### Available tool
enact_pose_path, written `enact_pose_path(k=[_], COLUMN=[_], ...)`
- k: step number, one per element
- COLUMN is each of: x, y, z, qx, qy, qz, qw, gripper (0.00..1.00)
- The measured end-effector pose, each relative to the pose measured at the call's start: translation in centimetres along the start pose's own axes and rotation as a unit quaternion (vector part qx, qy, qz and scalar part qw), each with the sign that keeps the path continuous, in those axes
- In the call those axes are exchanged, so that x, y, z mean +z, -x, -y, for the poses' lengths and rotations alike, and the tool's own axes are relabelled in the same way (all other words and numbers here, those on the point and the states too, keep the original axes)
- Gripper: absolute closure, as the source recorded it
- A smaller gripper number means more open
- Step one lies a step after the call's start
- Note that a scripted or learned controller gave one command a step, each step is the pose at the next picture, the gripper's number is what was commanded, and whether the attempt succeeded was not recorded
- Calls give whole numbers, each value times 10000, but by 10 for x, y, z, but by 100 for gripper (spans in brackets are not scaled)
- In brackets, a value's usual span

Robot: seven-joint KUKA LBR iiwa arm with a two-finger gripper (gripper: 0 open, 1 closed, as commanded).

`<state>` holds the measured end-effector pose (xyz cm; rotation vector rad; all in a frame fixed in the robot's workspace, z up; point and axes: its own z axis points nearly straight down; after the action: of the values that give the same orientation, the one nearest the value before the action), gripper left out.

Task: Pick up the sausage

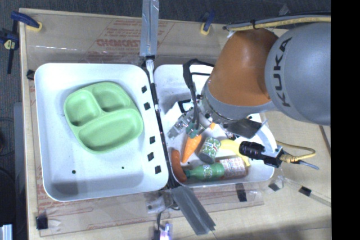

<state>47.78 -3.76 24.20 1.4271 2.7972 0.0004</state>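
The sausage is a short reddish-brown piece lying against the left wall of the right bin, near its front corner. Part of it is hidden under a green bottle. My gripper hangs low in the right bin, just behind and slightly right of the sausage. It sits right over the green-topped end of an orange carrot. The big orange and grey wrist hides much of the bin behind it.
A green-labelled can, a yellow item and a brown bottle crowd the front of the right bin. The left bin holds a green divided plate. A black divider strip runs between the bins.
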Motion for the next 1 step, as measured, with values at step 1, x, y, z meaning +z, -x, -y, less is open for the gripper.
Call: enact_pose_path(k=[1], x=[51], y=[3], z=[4], qx=[-1163], qy=[-17], qz=[-21], qw=[9932], gripper=[100])
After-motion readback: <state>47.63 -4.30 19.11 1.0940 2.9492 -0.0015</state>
